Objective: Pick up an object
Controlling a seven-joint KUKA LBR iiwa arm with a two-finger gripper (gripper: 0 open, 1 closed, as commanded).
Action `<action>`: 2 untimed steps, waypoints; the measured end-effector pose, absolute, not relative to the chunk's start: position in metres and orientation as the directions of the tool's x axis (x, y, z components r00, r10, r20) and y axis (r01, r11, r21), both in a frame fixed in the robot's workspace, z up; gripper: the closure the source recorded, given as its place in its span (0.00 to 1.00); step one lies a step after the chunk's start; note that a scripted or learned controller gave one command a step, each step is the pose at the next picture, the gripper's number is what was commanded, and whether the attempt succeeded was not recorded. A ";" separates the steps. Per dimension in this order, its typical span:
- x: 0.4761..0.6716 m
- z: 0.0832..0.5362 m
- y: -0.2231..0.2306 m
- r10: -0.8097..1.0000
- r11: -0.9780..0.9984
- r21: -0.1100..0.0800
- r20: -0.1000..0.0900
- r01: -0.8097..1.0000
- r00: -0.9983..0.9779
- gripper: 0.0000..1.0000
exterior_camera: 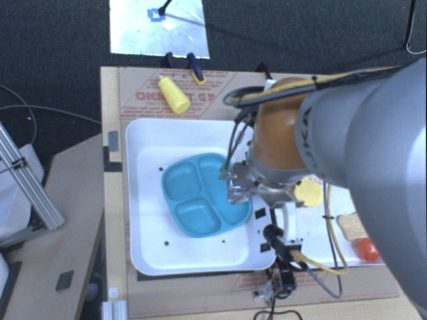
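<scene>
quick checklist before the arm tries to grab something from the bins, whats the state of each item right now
1. Target in the left bin: blue divided tray lies flat inside it. Ok.
2. Gripper over the target: at the tray's right edge, not its middle. Not ok.
3. Finger opening: hidden by the wrist. Cannot tell.
4. Anything already held: nothing seen between the fingers. Cannot tell.
5. Right bin contents: yellow round piece, bread slice and red piece lie apart from the tray. Ok.
6. Yellow bottle: outside the bins on the cardboard. Ok.
</scene>
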State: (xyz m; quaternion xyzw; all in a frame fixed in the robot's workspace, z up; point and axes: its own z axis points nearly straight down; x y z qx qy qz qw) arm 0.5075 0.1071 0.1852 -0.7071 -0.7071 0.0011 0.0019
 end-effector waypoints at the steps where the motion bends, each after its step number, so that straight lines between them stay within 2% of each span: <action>1: 0.574 0.198 0.062 1.000 -0.002 0.007 -0.002 1.000 0.002 1.00; 2: 0.673 0.225 -0.002 1.000 -0.002 0.013 -0.004 1.000 0.002 1.00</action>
